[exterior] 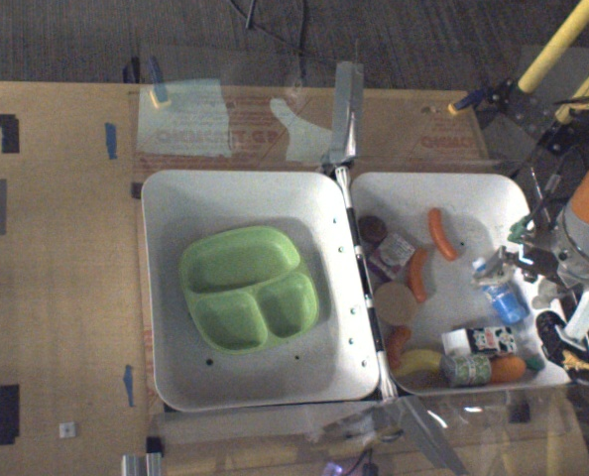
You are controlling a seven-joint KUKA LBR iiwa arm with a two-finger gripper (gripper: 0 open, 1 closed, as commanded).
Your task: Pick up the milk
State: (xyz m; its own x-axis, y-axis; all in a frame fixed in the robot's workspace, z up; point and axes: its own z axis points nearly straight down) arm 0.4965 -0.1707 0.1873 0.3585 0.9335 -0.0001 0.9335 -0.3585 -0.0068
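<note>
- Milk carton (pixel 492 340): you will find it lying in the right bin (pixel 473 191), near the front edge, its cow-patterned side up. It rests on the bin floor among other items and has not been lifted.
- Progress: judged from this, the pick is not yet made. The approach, the grasp and the lift all remain for you to complete.
- Hand (pixel 532 258): it sits at the right rim of the right bin, beyond the carton toward the back and well short of it. You cannot tell from this view how far its fingers are apart, and nothing can be seen gripped in it.
- Right bin contents: a blue bottle (pixel 503 297) lies just beside the hand; an orange sausage (pixel 441 233) toward the back; a purple packet (pixel 392 257) and a dark round piece (pixel 373 229) near the divider; a tan disc (pixel 396 303); a banana (pixel 420 361), a green can (pixel 465 369) and an orange fruit (pixel 508 368) along the front, close around the carton.
- Left bin (pixel 166 266): it holds one green divided plate (pixel 249 288), its three compartments bare.
- Note: the crowding at the front looks likely to hinder a clean grasp.
</note>
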